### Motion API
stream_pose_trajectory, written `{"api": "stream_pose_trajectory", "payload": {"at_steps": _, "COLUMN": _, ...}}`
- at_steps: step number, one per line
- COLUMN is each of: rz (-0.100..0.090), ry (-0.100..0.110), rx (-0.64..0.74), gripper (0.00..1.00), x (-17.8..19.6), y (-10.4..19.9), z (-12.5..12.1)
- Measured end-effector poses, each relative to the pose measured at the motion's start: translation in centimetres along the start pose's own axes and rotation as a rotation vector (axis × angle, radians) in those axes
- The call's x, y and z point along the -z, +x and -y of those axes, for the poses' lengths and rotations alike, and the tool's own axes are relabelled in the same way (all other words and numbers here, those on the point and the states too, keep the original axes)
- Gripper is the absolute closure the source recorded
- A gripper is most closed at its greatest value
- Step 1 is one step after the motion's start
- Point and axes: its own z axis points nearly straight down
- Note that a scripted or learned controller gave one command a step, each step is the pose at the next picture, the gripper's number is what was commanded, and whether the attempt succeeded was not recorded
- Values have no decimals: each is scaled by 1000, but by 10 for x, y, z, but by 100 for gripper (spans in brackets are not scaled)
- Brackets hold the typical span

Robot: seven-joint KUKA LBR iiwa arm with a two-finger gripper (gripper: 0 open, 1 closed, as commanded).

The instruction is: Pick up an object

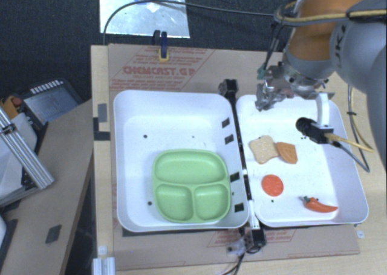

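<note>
The objects to choose from all lie in the right bin [347, 165], below the gripper [265, 103] as the camera looks down. Closest to it is a beige slice of toy bread [262, 148], lying flat almost straight beneath the fingertips but well apart from them. Touching the bread on its far side from the left bin is an orange wedge [287, 152], tilted against the bread's edge. Further from the gripper again, a round red-orange disc [272, 185] rests alone on the bin floor, and beyond that, off toward the bin's near right corner, sits a small orange carrot-like piece with a green tip [318, 205].

The gripper hangs over the upper left part of the right bin, close to the divider between the two bins. Nothing is between its fingers; from here the metal tips blur together and I cannot tell whether they are spread or closed. A black cylindrical part [311, 130] juts from the arm to the gripper's right, with cables trailing from it.

Across the divider, to the gripper's left and lower, the left bin [130, 122] holds a green divided plate [191, 185] with three compartments, lying flat near the front.
</note>
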Motion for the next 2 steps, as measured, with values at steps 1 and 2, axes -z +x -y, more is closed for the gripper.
{"api": "stream_pose_trajectory", "payload": {"at_steps": 1, "rz": 0, "ry": -2, "rx": 0, "gripper": 100, "x": 8, "y": 51, "z": 15}}
{"api": "stream_pose_trajectory", "payload": {"at_steps": 2, "rz": -1, "ry": 1, "rx": 1, "gripper": 100, "x": -7, "y": 103, "z": 33}}
